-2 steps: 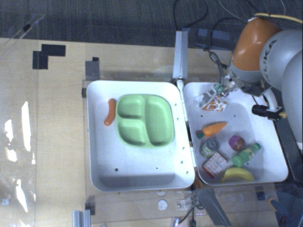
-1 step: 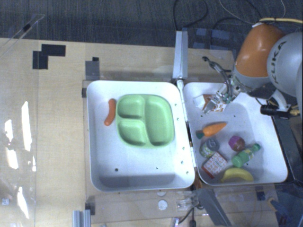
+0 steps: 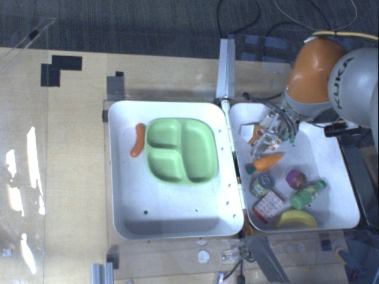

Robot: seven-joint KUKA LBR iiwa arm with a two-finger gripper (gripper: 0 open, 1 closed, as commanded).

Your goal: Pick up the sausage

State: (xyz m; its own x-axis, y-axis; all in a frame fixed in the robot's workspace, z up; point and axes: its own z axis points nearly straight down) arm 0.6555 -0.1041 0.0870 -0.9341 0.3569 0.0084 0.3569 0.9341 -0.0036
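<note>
An orange-red sausage [image 3: 138, 140] lies upright along the left side of the left bin [image 3: 127, 212], just left of a green divided plate [image 3: 180, 149]. My gripper [image 3: 269, 136] hangs over the upper middle of the right bin [image 3: 343, 176], far to the right of the sausage. It is right above an orange carrot [image 3: 267, 161]. Its fingers are too small and cluttered to read.
The right bin holds a purple round fruit [image 3: 296, 178], a green bottle [image 3: 307, 195], a yellow banana [image 3: 297, 218], a small patterned box [image 3: 269, 205], a round tin [image 3: 260, 186] and an orange-white item [image 3: 253, 133]. A metal divider post [image 3: 224, 70] stands between the bins.
</note>
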